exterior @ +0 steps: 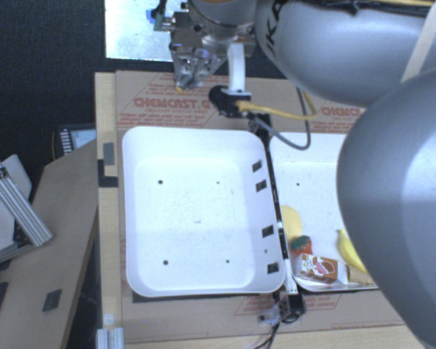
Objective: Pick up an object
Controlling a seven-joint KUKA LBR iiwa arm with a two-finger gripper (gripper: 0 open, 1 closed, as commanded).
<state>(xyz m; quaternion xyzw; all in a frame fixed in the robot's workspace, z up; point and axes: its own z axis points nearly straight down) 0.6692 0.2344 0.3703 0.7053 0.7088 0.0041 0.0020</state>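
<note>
The arm's grey bulk looms across the right, and its end effector (190, 73) hangs at the far side, above the cardboard beyond the left bin (142, 195); I cannot tell how it stands, nor see anything in it. In the right bin (312, 177), at its near end, lie a yellow banana (347, 253), a small red-and-white packet (318, 268) and a pale yellow piece (291, 221).

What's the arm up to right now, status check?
Gripper up past the bins' far edge, nothing between its fingers. Banana and small carton wait in right bin. Arm overhangs that bin.
</note>
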